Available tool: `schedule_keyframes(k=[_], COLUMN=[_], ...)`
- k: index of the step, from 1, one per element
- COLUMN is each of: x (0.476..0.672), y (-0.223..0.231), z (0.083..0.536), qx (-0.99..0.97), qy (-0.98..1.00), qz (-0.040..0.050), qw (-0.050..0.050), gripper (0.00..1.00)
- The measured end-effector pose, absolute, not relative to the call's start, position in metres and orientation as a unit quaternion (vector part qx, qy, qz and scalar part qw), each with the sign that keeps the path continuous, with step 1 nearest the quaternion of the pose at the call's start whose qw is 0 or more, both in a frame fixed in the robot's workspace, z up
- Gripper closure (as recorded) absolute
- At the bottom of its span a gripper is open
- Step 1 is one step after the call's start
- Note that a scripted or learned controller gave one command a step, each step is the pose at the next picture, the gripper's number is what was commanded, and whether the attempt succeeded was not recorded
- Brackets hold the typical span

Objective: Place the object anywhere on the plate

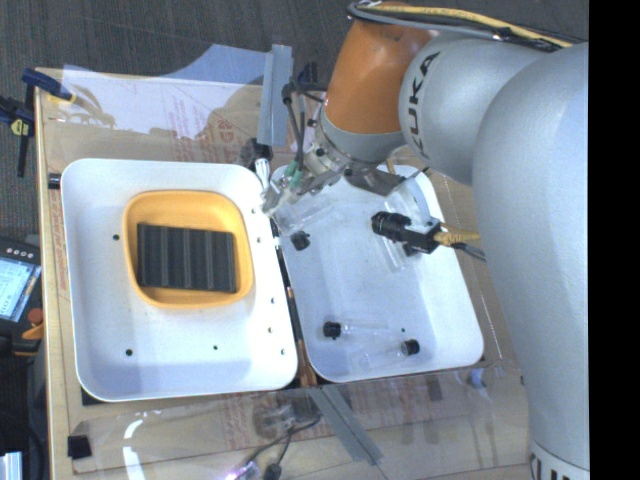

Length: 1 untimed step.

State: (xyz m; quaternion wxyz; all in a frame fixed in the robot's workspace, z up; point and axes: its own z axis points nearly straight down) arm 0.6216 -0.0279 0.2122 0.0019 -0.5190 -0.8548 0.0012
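Gripper (290,190) at right bin's (452,353) top-left corner — finger state unclear; yellow plate (185,211) lies left, in left bin (90,358).

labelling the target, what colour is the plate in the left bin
Yellow-orange rim with a dark ribbed centre, in the camera view.

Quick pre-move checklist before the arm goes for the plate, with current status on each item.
1. Plate sits in the left bin: ok.
2. Plate surface free: not ok, a dark ribbed block covers its middle.
3. Hand position: ok, at the top left corner of the right bin, beside the divide.
4. Object held in the hand: cannot tell, clutter hides it.
5. Loose items in the right bin: ok, a clear tube with a black cap lies apart from the hand.
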Motion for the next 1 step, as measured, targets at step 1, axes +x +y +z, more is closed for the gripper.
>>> schedule_keyframes(k=[1], x=[0.6216], y=[-0.0281], z=[0.2124], qx=[-0.519], qy=[-0.855], qz=[0.0012], qw=[0.002], gripper=[0.00])
